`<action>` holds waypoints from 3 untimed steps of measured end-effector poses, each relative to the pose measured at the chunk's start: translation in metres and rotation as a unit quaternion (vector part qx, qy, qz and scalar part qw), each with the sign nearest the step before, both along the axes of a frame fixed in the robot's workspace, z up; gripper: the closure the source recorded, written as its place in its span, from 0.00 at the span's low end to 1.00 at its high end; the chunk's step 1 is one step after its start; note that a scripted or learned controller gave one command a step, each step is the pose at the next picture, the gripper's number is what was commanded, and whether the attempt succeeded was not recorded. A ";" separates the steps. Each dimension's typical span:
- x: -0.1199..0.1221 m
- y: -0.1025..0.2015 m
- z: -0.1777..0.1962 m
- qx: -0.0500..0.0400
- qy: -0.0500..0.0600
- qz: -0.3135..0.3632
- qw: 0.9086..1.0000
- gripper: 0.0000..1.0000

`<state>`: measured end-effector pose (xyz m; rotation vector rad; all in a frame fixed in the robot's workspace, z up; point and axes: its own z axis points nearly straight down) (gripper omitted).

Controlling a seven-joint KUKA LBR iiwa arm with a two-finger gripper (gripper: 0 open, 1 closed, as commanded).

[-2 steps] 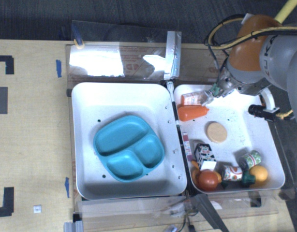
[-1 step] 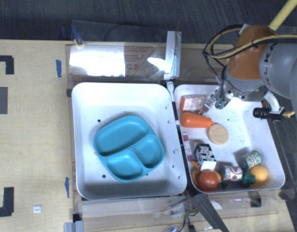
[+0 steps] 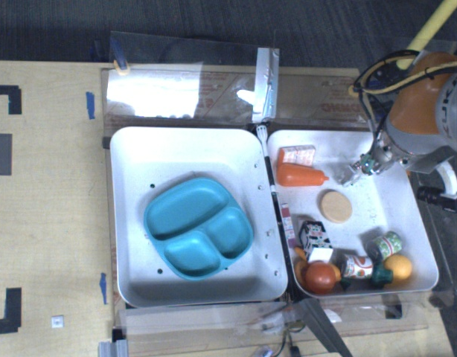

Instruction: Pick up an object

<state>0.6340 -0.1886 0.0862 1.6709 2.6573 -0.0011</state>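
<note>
Hovering jaws [image 3: 360, 167] above right bin [image 3: 426, 233], grip state unclear, orange carrot [image 3: 301, 175] just beside

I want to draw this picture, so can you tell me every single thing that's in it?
Shallow white bins: 2, white, side by side on the bench; left bin, right bin.
Divided plastic plate: 1, blue, middle of the left bin.
Toy carrot: 1, orange, upper left of the right bin.
Small packet: 1, pink and white, just behind the carrot.
Round flat disc: 1, tan, middle of the right bin.
Round toy tomato: 1, red, front of the right bin.
Round toy fruit: 1, yellow-orange, front right corner.
Small can: 1, green, beside the yellow fruit.
Gripper: 1, grey metal, over the right bin's back, near the carrot's tip.
</note>
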 end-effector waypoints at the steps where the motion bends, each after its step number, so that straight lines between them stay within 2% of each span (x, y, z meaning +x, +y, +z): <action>1: 0.019 0.021 0.001 0.000 -0.002 0.180 0.984 1.00; 2: 0.031 0.052 0.000 -0.001 -0.003 0.233 0.973 1.00; 3: 0.024 0.000 0.000 -0.001 -0.003 0.118 0.993 1.00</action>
